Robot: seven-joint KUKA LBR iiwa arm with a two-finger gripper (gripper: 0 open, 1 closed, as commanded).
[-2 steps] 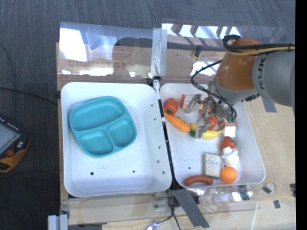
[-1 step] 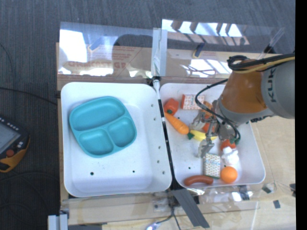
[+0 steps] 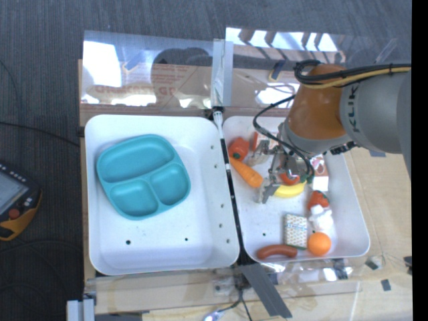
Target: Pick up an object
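My gripper (image 3: 265, 172) hangs low over the right bin (image 3: 354, 206), near its upper middle, below the orange wrist band. It looks open, with one finger (image 3: 268, 193) pointing down-left and the other near the bin's top. An orange carrot (image 3: 246, 173) lies just left of the gap, not gripped. A yellow banana (image 3: 291, 192) and a small red piece (image 3: 290, 176) sit just right of the fingers, partly hidden by the wrist. Nothing sits between the fingers.
The right bin also holds a tomato (image 3: 237, 147), a strawberry (image 3: 319, 198), an orange (image 3: 319, 243), a sausage (image 3: 276, 251) and a checkered block (image 3: 295, 229). The left bin (image 3: 160, 246) holds a teal divided plate (image 3: 142, 175). A raised divider (image 3: 229, 179) separates the bins.
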